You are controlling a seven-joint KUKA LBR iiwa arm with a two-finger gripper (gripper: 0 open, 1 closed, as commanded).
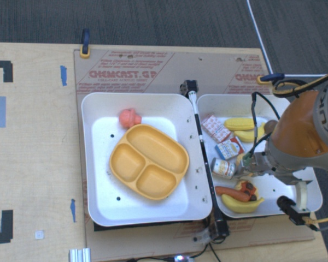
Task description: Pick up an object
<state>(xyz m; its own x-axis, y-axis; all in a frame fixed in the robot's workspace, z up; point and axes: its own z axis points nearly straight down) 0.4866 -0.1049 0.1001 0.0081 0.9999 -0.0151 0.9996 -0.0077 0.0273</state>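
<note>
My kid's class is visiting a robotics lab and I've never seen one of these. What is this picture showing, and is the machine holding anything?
This is one camera fixed above a workbench, looking down at a slant. The grey and orange shape at the right is a robot arm reaching in; its gripper end is down among the items, and I cannot tell whether it holds anything. Two shallow white bins sit side by side. The left bin holds a yellow three-compartment plate and a small pink toy beside it. The right bin holds toy food: yellow bananas, a small white tin can, a red and white packet and an orange carrot.
</note>
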